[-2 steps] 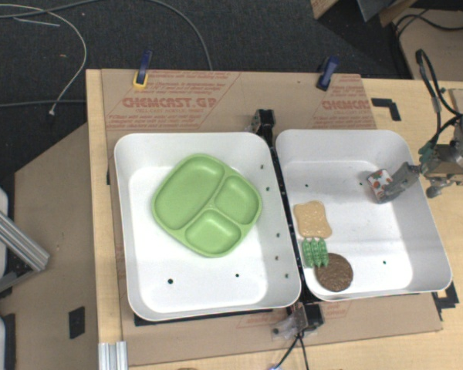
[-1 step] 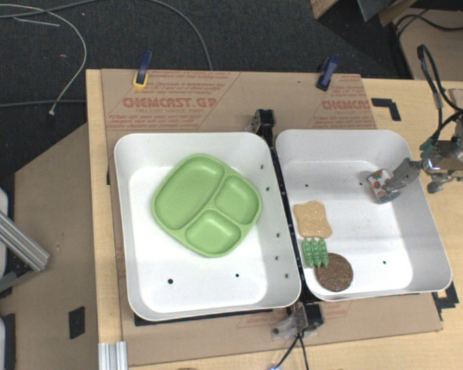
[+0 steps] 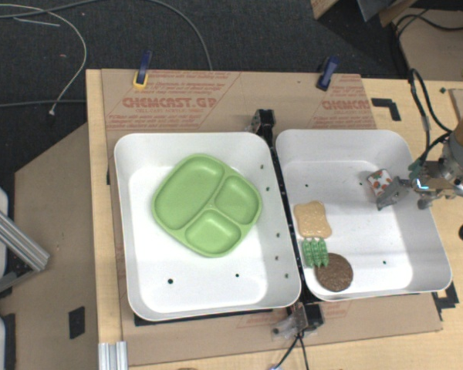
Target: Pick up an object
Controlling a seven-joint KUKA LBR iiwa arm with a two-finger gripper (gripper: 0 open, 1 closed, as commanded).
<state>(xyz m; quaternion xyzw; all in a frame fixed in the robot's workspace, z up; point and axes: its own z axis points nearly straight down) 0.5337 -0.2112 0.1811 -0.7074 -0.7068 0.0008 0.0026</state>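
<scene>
Small white-and-red block (image 3: 380,181) at 2 o'clock in right bin (image 3: 417,264) — probably light, rigid, easy to pinch across flat sides. End effector (image 3: 401,191) just beside it at 3 o'clock — spread or pinching, cannot tell.

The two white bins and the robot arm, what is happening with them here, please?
A robot arm reaches in from the right, its gripper low in the right bin, beside a small white block with red spots. A tan food piece, a green toy and a brown disc lie near that bin's left wall. The left bin holds a green divided plate.
</scene>
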